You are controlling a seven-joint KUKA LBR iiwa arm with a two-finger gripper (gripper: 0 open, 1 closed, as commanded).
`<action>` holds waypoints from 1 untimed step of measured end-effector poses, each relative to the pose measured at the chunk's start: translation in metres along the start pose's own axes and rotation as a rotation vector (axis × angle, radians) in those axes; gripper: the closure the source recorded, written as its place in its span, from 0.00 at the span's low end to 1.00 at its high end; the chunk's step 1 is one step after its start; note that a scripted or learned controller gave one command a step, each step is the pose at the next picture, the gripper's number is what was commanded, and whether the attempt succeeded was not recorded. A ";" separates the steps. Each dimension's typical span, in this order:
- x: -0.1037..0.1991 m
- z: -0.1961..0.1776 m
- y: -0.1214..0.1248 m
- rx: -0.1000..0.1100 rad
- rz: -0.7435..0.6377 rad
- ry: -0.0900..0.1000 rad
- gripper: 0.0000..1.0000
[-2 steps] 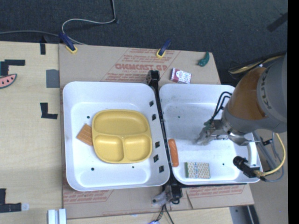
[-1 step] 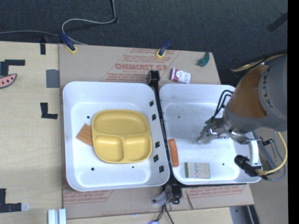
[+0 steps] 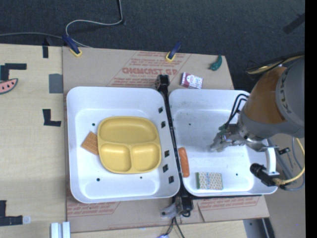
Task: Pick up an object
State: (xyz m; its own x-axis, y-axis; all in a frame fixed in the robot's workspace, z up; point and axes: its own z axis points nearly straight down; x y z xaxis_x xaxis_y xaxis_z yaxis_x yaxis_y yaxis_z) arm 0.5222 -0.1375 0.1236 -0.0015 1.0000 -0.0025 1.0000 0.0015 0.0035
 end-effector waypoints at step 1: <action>0.000 0.000 0.000 0.000 0.000 0.000 0.00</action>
State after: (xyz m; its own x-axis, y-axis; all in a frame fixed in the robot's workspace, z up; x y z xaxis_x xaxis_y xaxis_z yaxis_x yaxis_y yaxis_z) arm 0.5221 -0.1375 0.1235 -0.0016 1.0000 -0.0026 1.0000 0.0016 0.0034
